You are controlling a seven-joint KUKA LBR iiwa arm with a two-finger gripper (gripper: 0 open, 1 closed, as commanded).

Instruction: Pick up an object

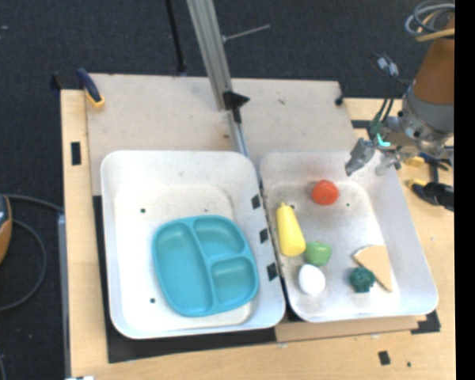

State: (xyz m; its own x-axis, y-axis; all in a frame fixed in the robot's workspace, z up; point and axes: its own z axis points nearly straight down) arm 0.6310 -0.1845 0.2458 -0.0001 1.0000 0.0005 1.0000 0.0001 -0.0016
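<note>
Camera view has the pincer (370, 155) hovering over the far right rim of the right bin (404, 212), gripping nothing; how far it gapes I cannot tell. A red ball (325, 192) lies just below it, with a yellow corn-shaped piece (290, 229), white egg (311, 279), green pieces and wedge nearer
</note>
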